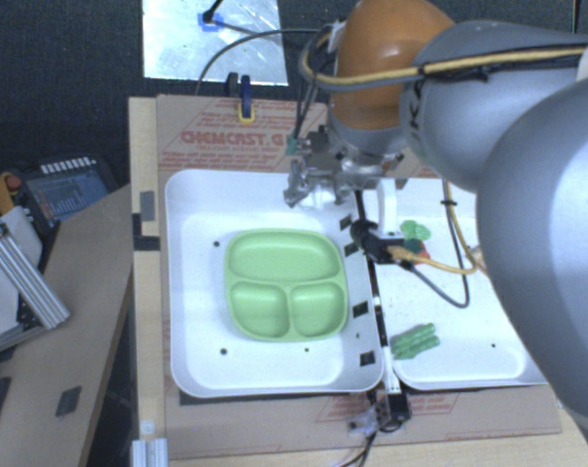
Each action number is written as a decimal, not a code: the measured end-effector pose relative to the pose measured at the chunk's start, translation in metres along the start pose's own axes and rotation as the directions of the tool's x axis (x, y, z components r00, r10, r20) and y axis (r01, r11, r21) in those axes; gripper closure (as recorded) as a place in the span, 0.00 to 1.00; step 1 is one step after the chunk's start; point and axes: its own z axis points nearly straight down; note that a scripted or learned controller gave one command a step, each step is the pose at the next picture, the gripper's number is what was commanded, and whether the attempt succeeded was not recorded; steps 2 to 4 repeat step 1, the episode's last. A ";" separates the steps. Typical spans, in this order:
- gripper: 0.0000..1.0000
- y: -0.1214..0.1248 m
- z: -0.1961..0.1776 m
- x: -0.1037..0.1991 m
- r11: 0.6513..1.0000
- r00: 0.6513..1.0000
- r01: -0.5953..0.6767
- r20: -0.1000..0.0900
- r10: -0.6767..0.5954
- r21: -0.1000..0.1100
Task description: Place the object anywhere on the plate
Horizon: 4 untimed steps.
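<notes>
Currently gripper (309, 185) is seen beyond green plate (282, 285), grip state undeterminable; release there risks missing the plate.

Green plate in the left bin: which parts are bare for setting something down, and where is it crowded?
All three compartments of the green plate are bare: the wide upper one and the two smaller lower ones. White floor of the left bin rings it. Crowding is at the bin's upper right, under the end effector and cables.

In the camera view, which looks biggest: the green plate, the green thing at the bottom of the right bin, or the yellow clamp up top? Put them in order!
1. Green plate, by far.
2. Green thing in the right bin.
3. Yellow clamp, though it sits farther from the camera, so second and third are unsure.
</notes>
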 end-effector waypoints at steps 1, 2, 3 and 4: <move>0.00 0.000 0.000 -0.001 1.000 1.000 -0.002 0.001 0.002 0.000; 0.00 0.000 0.000 -0.001 1.000 1.000 -0.002 0.001 0.002 0.000; 0.00 0.000 0.000 -0.001 1.000 1.000 -0.002 0.001 0.002 0.000; 0.00 0.000 0.000 -0.001 1.000 1.000 -0.002 0.001 0.002 0.000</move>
